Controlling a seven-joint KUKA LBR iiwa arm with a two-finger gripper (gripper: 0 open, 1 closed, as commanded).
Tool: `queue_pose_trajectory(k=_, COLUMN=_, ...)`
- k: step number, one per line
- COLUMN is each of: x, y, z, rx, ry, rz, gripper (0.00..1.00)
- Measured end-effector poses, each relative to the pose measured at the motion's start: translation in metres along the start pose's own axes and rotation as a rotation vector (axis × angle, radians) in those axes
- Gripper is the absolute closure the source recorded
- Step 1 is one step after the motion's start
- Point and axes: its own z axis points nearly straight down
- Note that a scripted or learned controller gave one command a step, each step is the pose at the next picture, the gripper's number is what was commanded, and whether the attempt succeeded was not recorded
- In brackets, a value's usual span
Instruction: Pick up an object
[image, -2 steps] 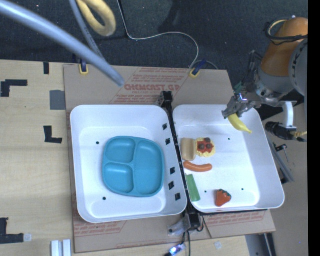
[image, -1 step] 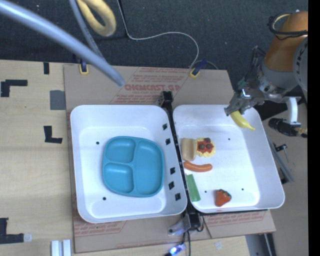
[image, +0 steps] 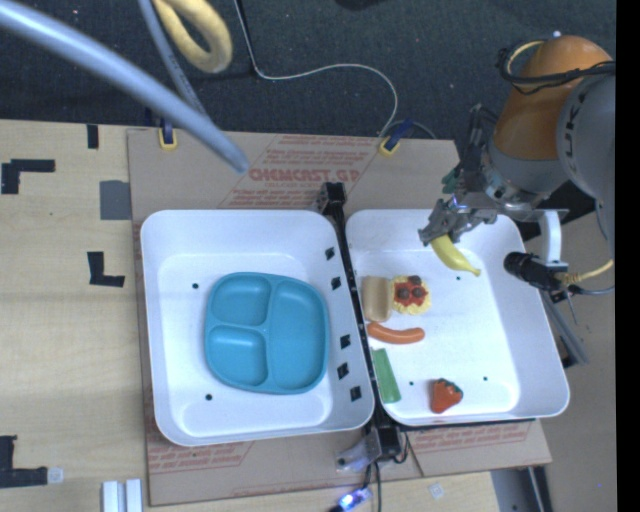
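Pincer (image: 447, 232) clamped on banana (image: 456, 256)

The arm (image: 590, 120) is grey, with a rounded orange band (image: 545, 95) above the wrist. Thin cables loop near the band. The gripper (image: 447, 228) below the band is dark metal.

Two shallow white plastic bins sit side by side on a sheet of brown cardboard (image: 300, 180) over the bench; the left bin (image: 165, 260) holds a blue divided plastic tray (image: 266, 332) near its middle. In the right bin (image: 530, 360), a yellow toy banana (image: 458, 258) lies toward the far side under the two-finger gripper (image: 447, 225). Nearer, by the left wall, are a tan bread slice (image: 376, 295), a small pizza piece (image: 410, 294) beside it, a toy sausage (image: 396, 334) in front, then a green stick (image: 386, 375) and a red strawberry (image: 445, 395) nearest.
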Motion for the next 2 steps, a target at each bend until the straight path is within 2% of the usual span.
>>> queue_pose_trajectory(k=2, x=0.101, y=-0.028, z=0.017, rx=0.001, ry=0.001, rz=-0.002, gripper=1.0)
